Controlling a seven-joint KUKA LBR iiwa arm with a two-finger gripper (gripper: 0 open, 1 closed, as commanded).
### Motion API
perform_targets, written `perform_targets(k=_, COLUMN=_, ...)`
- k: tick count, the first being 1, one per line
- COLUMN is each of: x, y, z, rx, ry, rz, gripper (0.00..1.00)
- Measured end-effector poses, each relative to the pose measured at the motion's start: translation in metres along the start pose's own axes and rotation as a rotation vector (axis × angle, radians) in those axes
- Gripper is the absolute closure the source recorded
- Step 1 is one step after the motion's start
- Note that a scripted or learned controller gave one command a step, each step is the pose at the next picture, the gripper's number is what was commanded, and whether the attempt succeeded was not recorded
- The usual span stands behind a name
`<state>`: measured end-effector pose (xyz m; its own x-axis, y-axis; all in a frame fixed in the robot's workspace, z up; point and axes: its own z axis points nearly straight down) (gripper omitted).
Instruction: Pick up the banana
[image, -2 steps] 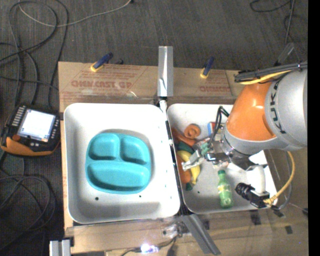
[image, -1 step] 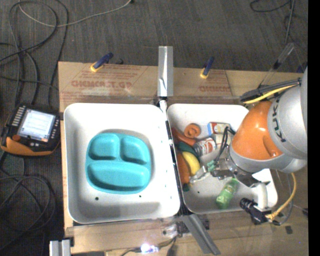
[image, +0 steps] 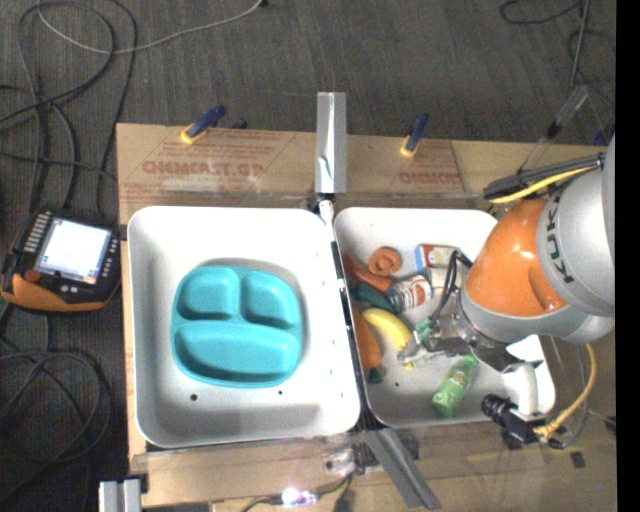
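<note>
With the banana lying at the left of the right bin, centre-right of frame, and the end effector just beside it, grip state impossible to tell, I'd centre over its curved middle, clear of the neighbouring clutter, before closing.

A dark grey carpeted floor surrounds the table, whose top is brown cardboard with faint red print. 2 blue-and-yellow clamps grip its far edge, well beyond the claw. Black cables loop over the floor far left, near an orange-cased handheld screen, lit bright.
</note>
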<state>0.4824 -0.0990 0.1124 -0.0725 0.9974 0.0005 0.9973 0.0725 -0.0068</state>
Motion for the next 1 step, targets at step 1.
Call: perform_targets(k=1, x=0.0000, y=0.0000, z=0.0000, rx=0.000, ry=0.000, rz=0.000, gripper=0.00)
